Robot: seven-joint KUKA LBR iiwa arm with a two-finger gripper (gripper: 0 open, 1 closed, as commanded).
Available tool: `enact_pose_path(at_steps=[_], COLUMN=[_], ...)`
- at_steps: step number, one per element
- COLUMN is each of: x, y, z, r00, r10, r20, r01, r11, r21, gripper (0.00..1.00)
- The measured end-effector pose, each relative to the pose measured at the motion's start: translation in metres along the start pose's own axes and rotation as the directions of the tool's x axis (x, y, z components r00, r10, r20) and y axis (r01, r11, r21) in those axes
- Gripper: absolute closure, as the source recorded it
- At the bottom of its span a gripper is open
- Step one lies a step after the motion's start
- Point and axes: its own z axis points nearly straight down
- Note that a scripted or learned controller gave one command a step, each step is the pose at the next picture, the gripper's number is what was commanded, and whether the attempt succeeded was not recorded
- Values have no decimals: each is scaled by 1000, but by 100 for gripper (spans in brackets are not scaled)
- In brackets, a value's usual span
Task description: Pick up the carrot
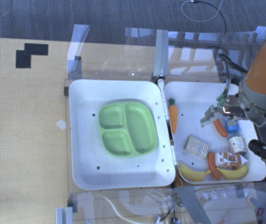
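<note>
Well apart: carrot (173, 117); pincer (212, 117)

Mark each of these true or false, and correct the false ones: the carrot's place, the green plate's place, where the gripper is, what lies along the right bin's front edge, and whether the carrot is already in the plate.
1. The carrot lies in the right bin, close to its left wall. True.
2. The green divided plate sits in the right bin. False: it sits in the left bin.
3. The gripper is directly over the carrot. False: it is well to the carrot's right, near an orange-red sausage-like item.
4. Two bananas lie along the right bin's front edge. True.
5. The carrot rests in a plate compartment. False: it lies on the right bin's floor.
</note>
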Motion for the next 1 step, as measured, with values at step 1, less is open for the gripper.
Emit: enact_pose_path(at_steps=[1], x=[52], y=[53], z=[74], r00=[976], r10=[-217], r20=[-1], r01=[217], r11=[976], r21=[0], gripper=[0])
